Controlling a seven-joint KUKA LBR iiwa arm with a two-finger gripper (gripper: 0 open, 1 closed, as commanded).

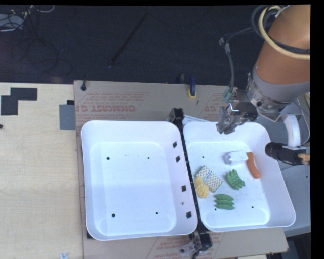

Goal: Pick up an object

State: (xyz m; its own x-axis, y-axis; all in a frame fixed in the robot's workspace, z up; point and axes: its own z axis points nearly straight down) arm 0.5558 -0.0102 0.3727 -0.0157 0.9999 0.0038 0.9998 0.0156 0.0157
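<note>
A pale wooden benchtop (35, 177) fills the frame's left; dark floor (126, 40) with loose cables (30, 15) spans the top.

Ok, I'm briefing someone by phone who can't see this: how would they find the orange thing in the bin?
Take the right-hand white bin, the one with the objects in it. Near its right wall lies a small orange sausage-shaped piece, touching a little white and grey object on its left. It is the one orange item; the others nearby are green pieces or yellow.
</note>
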